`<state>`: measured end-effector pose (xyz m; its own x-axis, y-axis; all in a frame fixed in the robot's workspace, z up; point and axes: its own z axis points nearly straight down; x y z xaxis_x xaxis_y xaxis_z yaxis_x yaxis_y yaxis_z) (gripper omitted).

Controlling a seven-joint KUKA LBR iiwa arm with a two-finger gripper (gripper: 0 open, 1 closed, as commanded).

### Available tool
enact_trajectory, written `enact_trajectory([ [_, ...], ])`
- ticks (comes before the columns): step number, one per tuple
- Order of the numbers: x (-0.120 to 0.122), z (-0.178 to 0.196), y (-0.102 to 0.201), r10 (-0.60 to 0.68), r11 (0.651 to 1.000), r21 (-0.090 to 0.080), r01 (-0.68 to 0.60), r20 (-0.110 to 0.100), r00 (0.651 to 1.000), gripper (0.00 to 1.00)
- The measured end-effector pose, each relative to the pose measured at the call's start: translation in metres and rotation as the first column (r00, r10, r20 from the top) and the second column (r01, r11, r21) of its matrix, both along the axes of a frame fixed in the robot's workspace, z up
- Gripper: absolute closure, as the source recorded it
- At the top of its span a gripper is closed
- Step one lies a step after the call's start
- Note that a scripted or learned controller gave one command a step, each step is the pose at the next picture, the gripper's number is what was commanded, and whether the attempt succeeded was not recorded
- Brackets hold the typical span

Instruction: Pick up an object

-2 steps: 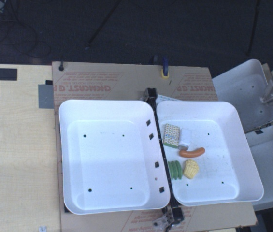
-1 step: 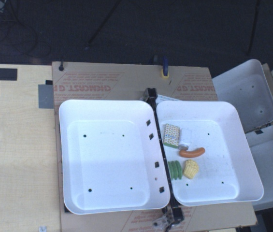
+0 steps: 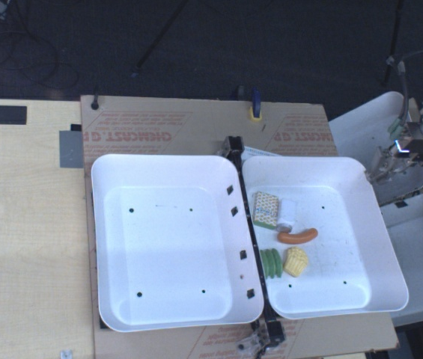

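Note:
Several small objects lie in the left part of the right bin [image 3: 350, 294]. A patterned green-and-tan block [image 3: 265, 209] sits close to the bin's left wall, with a small pale piece [image 3: 287, 214] beside it on the right. Just below them lies an orange-red sausage [image 3: 298, 235]. Nearer the front, a ribbed green piece [image 3: 272, 263] rests against the left wall, and a yellow corn cob [image 3: 296, 262] touches its right side.
The left bin [image 3: 114, 290] adjoins the right one along a black clipped seam [image 3: 242, 223]. Both stand on a cardboard sheet [image 3: 159, 129] with a blue-and-yellow clamp [image 3: 255, 108] at its back edge. Grey hardware and cables [image 3: 402, 155] stand past the right bin's far right corner.

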<state>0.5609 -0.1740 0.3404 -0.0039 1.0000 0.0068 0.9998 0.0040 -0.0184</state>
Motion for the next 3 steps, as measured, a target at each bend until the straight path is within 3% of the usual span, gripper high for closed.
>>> enact_trajectory([
  [1, 0.072, 0.122, -0.040, 0.001, 1.000, -0.013, 0.000, 0.030, 1.000, 1.00],
  [2, 0.030, 0.202, 0.022, 0.002, 1.000, -0.007, -0.001, 0.023, 1.000, 1.00],
  [3, -0.022, 0.167, 0.086, 0.002, 1.000, -0.004, -0.002, 0.011, 1.000, 1.00],
])
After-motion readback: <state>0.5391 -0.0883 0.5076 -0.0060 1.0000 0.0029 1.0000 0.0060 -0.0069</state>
